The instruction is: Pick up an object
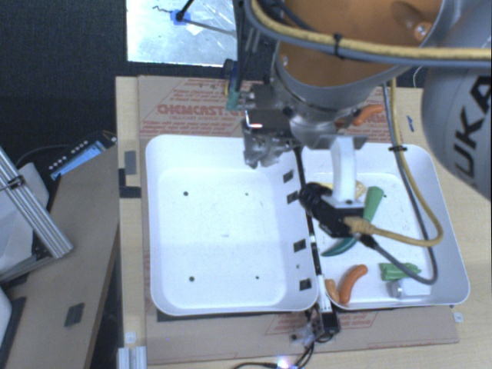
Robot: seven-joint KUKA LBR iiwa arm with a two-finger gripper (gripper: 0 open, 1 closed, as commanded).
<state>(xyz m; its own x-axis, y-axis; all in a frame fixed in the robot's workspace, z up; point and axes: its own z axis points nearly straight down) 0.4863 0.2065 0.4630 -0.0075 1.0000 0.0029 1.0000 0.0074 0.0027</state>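
The arm enters from the right and its large orange-banded wrist covers the upper middle of the camera view. The gripper (pixel 347 194) hangs over the right bin (pixel 450 275), a white finger pointing down near the bin's inner edge; whether it is open or closed cannot be told, because the tips are masked by a black fitting and cable. No object is seen held. The left bin (pixel 223 237) shows bare white floor. Candidate objects lie in the right bin: a green pepper-shaped piece (pixel 373 203) just beside the gripper, a dark green curved piece (pixel 338 246) below it, an orange sausage-shaped piece (pixel 353 280) near the front rim, and a small green and grey item (pixel 398 271) beside that. These appear to be toy food items, judged light, rigid or slightly yielding, and smooth-skinned, so slip is the main handling risk, not breakage. The orange sausage-shaped piece lies well apart from its neighbours and is best taken across its narrow middle, fingers square to its long axis. The green pepper-shaped piece is closer but partly crowded by the yellow cable (pixel 400 237). A further orange shape (pixel 370 114) behind the wrist is cut off and cannot be identified. The rear of the right bin is hidden by the arm.
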